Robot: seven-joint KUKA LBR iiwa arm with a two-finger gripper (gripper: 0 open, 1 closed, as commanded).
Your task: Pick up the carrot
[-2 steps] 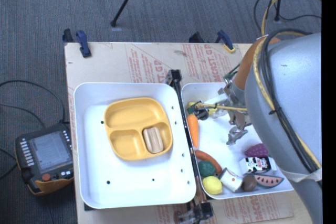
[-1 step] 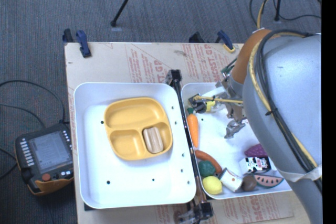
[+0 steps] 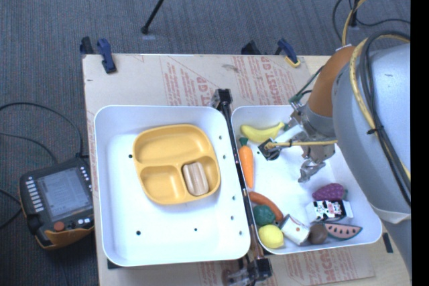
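Note:
The carrot [image 3: 247, 166] is orange with a small green top. It lies lengthwise along the left wall of the right bin [image 3: 362, 201], its tip pointing toward the front. My gripper [image 3: 311, 169] hangs over the middle of the right bin, to the right of the carrot and apart from it. Nothing shows between its jaws. The grey arm with its orange band comes in from the right and covers the bin's far right corner.
A yellow banana [image 3: 262, 131] lies just behind the carrot. In front of it are a red-orange pepper [image 3: 266, 200], a green vegetable [image 3: 263, 214], a lemon [image 3: 271, 236], a white cube [image 3: 295, 230], grapes [image 3: 330, 192], a milk carton [image 3: 329, 209] and a watermelon slice [image 3: 343, 232]. The left bin [image 3: 114, 211] holds a yellow divided plate [image 3: 157, 144].

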